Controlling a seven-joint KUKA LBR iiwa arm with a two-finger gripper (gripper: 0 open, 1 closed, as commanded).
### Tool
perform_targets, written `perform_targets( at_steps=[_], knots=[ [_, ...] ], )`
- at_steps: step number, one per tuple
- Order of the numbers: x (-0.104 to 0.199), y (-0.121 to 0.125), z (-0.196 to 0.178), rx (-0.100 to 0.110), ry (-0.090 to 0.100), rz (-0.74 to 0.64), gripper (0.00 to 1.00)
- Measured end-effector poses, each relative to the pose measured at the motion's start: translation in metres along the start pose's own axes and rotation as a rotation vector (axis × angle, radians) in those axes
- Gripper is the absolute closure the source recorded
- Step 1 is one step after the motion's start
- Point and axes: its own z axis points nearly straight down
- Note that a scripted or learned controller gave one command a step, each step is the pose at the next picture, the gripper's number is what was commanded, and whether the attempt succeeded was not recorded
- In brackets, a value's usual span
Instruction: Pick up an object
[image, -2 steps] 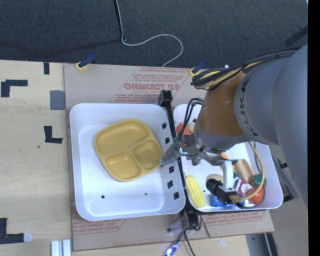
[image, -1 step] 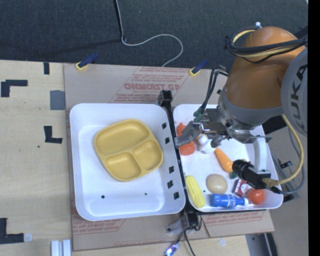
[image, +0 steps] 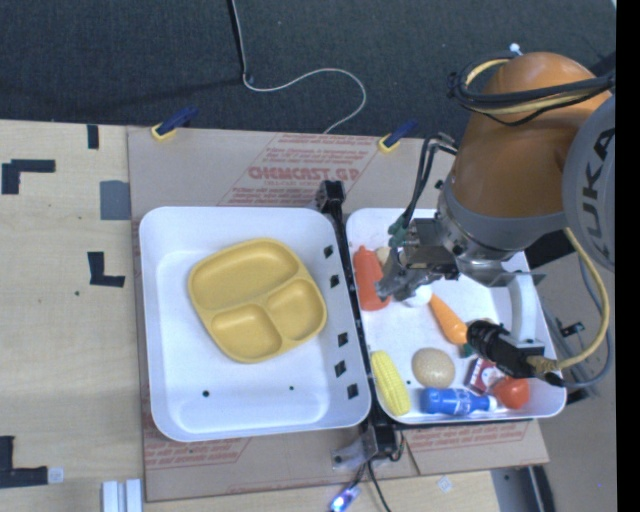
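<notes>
Red and long, the toy pepper (image: 366, 277) lies against the left wall of the right bin (image: 480, 300), with the gripper (image: 405, 283) low and just beside it. Whether the gripper is open or closed I cannot tell. Nothing looks lifted, so the pick seems yet to be made.

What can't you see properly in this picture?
- Camera view: the arm covers the back of the right bin, so anything lying there is hidden.
- Camera view: the gripper overlaps the red-orange toy; whether they touch is unclear.
- Camera view: the small red-and-white thing beside the tomato is too small to name.
- Camera view: the arm is cut off by the picture's right edge.
</notes>
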Motion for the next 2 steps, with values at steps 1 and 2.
perform_targets(
  at_steps=[1, 2],
  knots=[
    [-0.032, 0.008, 0.005, -0.001, 0.0, 0.006, 1.0],
    [0.077, 0.0, -0.063, -0.008, 0.005, -0.012, 1.0]
  ],
)
